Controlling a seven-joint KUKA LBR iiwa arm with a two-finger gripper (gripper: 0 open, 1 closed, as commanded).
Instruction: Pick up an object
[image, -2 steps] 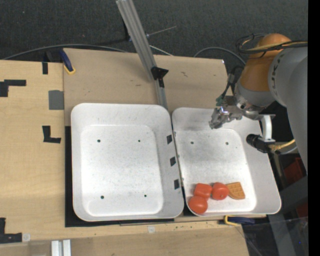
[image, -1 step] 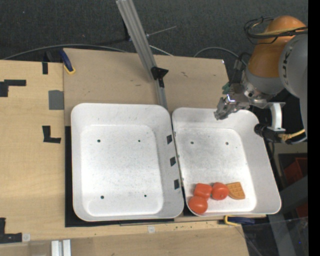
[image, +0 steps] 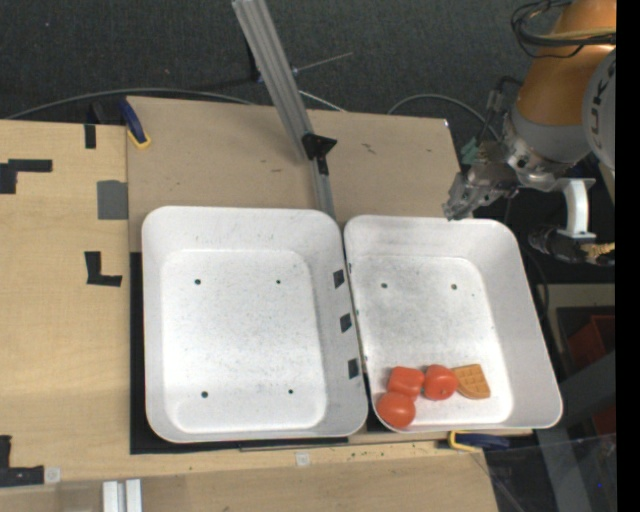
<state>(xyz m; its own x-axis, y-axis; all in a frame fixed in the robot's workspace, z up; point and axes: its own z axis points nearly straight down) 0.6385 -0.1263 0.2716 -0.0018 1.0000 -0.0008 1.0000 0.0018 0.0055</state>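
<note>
Three small red tomato-like pieces (image: 408, 392) and a tan waffle-patterned cracker (image: 472, 381) lie together at the near edge of the right bin (image: 505, 300). My gripper (image: 462, 203) hangs above the far right corner of that bin, well away from the objects. Nothing shows between its tips.
The left bin (image: 240, 320) sits beside the right one on the wooden bench. A slanted metal pole (image: 290, 100) crosses the back and ends near the gap between the bins. Cables and dark floor lie beyond the bench's right edge.
</note>
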